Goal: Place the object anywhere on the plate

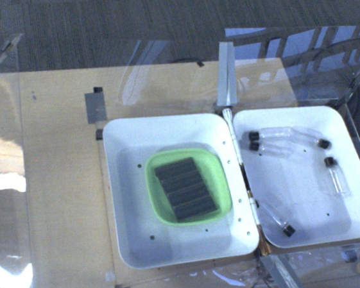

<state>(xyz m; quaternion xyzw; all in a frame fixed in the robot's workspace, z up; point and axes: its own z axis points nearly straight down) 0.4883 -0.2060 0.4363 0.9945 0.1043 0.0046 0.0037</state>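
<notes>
Pincer state: cannot tell. Dark ribbed block (184, 189) lying flat on green plate (153, 188), left bin (128, 197), lower centre of frame; placement judged done. For any retry: come down over plate middle, release low, withdraw straight up. Clear tubes (283, 140) in right bin (301, 191) glassy, outlines faint, count uncertain.

Left white bin (125, 198): one square green plate (220, 187) with rounded corners, bearing a dark ribbed rectangular block (184, 188) laid slightly askew at its centre. Right white bin (304, 210): several clear vials with black caps, namely a cluster near the upper left (276, 141), one along the right side (336, 177), and one at the lower left (278, 220). Both bins sit side by side, touching, on a pale wooden bench (49, 187).
</notes>
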